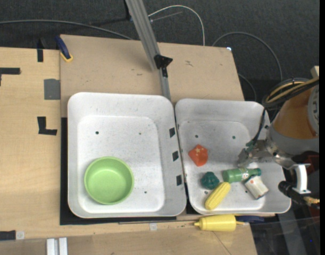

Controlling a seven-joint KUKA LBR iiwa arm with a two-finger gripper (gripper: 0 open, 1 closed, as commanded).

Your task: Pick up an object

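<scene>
Jaws' state cannot be told; left bin (77, 110) holds green bowl (108, 180), right bin (215, 110) small toys.

Desk (125, 62) of pale board, marked with black tape pieces (43, 125). Metal pole (142, 23) slanted across its far edge. White cables (173, 12) looped on dark floor beyond. Yellow clamp (218, 223) at near edge.

Left bin (119, 102): wide open, only a green bowl (109, 180) in near-left corner. Right bin (215, 110): far half bare, easy entry. Near half crowded w/ orange block (198, 154), dark green piece (209, 180), green bottle (240, 174), yellow corn (217, 195), white block (256, 187); pincer (250, 152) sits at right wall. Yellow item (218, 223) on desk (24, 142) just nearside.
</scene>
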